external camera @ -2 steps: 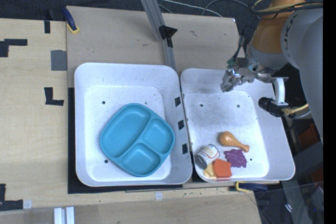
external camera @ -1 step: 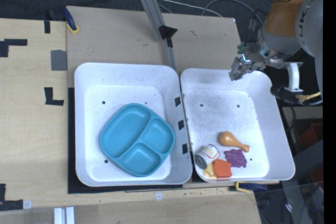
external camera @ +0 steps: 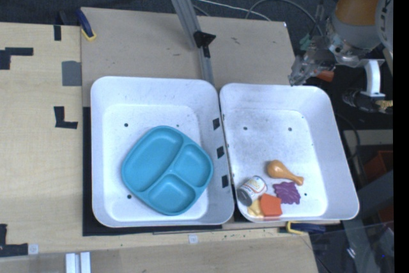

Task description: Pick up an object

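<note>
While your gripper [external camera: 301, 71] hangs past the right bin [external camera: 319, 99] (finger state unclear), a drumstick toy [external camera: 283, 171] lies inside.

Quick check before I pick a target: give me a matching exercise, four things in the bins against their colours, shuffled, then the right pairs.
Things:
1. divided plate
2. drumstick toy
3. block
4. grape bunch toy

Colours:
A. purple
B. tan
C. blue
D. orange-red

Pairs: 1-C, 2-B, 3-D, 4-A. The plate lies in the left bin; the other three lie in the right bin, near its front edge.
</note>
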Available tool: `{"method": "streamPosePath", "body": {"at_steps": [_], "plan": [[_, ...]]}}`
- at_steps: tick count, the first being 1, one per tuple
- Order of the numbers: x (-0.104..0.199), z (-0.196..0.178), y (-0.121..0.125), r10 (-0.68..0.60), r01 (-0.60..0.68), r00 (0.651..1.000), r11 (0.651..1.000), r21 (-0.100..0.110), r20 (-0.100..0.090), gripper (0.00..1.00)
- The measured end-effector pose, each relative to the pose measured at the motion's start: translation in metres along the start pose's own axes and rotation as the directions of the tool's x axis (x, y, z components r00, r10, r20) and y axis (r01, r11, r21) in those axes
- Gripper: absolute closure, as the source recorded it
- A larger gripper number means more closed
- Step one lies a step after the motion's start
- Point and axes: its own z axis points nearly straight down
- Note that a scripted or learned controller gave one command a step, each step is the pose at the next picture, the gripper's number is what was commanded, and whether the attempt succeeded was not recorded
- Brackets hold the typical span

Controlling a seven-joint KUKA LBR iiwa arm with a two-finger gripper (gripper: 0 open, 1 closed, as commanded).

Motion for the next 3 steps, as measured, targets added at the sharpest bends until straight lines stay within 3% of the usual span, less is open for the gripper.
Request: {"method": "streamPosePath", "body": {"at_steps": [1,2,3], "plan": [[0.054,-0.003,0.003,-0.004,0.004,1.000,1.000,0.006,-0.003,1.00],[0.111,0.004,-0.010,-0.005,0.005,1.000,1.000,0.008,-0.003,1.00],[0.167,0.024,-0.008,-0.005,0.005,1.000,1.000,0.009,-0.003,1.00]]}}
